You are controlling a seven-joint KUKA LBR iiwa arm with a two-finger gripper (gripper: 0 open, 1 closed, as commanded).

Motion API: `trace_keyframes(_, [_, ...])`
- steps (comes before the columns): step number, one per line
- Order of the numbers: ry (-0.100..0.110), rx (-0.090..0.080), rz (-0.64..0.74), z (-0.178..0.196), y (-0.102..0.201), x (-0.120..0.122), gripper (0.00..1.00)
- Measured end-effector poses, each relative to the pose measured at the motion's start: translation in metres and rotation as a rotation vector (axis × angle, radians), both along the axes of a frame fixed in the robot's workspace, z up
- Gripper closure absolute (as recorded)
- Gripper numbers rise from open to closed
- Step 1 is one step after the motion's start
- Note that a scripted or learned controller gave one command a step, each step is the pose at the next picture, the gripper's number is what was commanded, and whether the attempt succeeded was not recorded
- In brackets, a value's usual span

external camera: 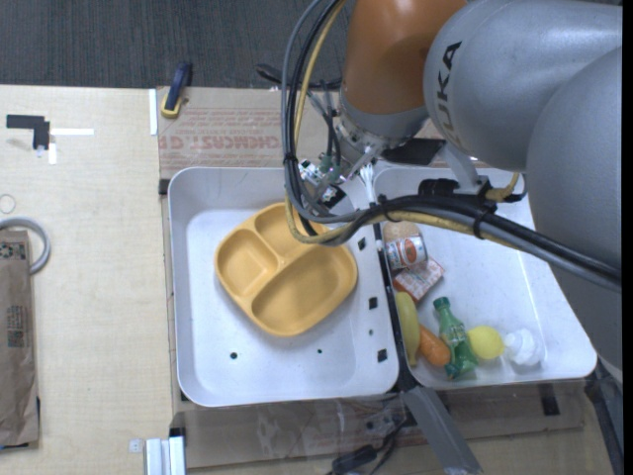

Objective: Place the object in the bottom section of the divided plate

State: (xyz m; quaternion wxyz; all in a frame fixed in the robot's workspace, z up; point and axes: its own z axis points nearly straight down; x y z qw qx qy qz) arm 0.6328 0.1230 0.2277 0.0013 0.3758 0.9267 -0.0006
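Camera view: slanted look down on two white bins side by side.
Left bin (198, 364): holds yellow divided plate (285, 280), all sections bare.
Arm (475, 77): reaches in from right, wrist above the plate's upper right edge.
Gripper (318, 188): hidden among cables; finger state impossible to tell.
Right bin (559, 310): holds can (406, 251), wrapper (419, 280), banana (406, 320), carrot (432, 345), green bottle (454, 337), lemon (485, 342), white piece (522, 347).
Task object: which one unclear; nothing lies on the plate.
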Motion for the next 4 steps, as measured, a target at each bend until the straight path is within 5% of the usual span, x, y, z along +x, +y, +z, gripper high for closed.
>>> trace_keyframes(1, [0.001, -0.001, -0.371, 0.052, 0.05, -0.01, 1.0])
trace_keyframes(2, [0.001, -0.001, -0.485, 0.18, 0.061, 0.019, 1.0])
trace_keyframes(3, [0.008, -0.003, -0.703, -0.094, 0.018, 0.024, 1.0])
trace_keyframes(4, [0.001, 0.0, -0.821, -0.044, 0.075, 0.02, 1.0])
